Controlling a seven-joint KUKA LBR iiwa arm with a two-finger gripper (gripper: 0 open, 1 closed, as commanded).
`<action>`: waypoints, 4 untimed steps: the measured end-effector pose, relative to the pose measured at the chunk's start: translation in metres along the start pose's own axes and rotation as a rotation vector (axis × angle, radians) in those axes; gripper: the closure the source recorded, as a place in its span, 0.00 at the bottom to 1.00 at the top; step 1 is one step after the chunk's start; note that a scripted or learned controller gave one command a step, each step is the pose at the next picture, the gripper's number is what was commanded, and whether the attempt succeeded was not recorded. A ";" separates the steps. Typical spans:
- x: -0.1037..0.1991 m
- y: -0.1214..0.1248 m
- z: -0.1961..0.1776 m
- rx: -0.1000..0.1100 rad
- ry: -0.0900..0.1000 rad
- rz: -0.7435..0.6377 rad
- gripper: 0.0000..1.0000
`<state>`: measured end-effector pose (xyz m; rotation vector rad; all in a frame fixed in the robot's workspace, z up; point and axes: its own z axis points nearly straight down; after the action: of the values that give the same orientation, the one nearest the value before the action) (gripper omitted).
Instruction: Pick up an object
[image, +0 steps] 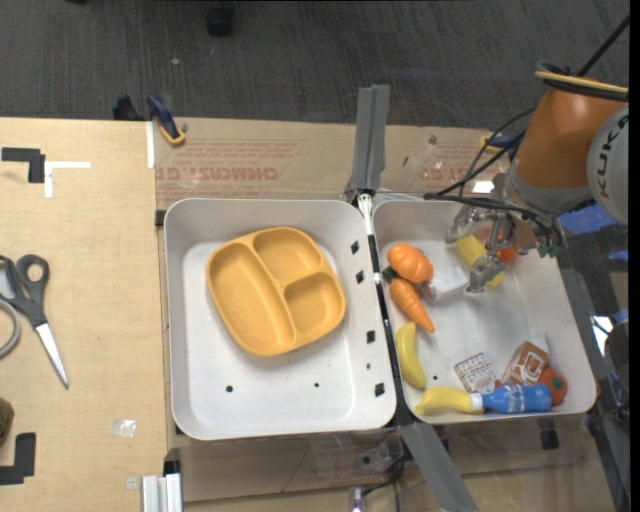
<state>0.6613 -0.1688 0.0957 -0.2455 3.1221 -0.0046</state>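
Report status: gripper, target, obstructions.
Gripper low in right bin, nothing seen held. Carrots left of it. Yellow block beside it.

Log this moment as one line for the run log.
arm: over right bin | gripper: above bin floor, nothing seen held | nearest: carrots | left bin: plate | pick: not done

Light wooden bench, two shallow white plastic bins side by side, grey-handled metal scissors at left, brown cardboard sheet behind bins.

The arm reaches in from the right, pincer pointing down, apparently slightly parted.
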 end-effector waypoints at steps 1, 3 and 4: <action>0.016 -0.012 0.001 -0.002 0.003 0.051 0.00; 0.015 0.020 -0.009 0.000 -0.001 0.091 1.00; -0.010 0.061 -0.135 -0.004 0.003 -0.087 1.00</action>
<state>0.6604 -0.1070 0.2301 -0.3809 3.1119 0.0002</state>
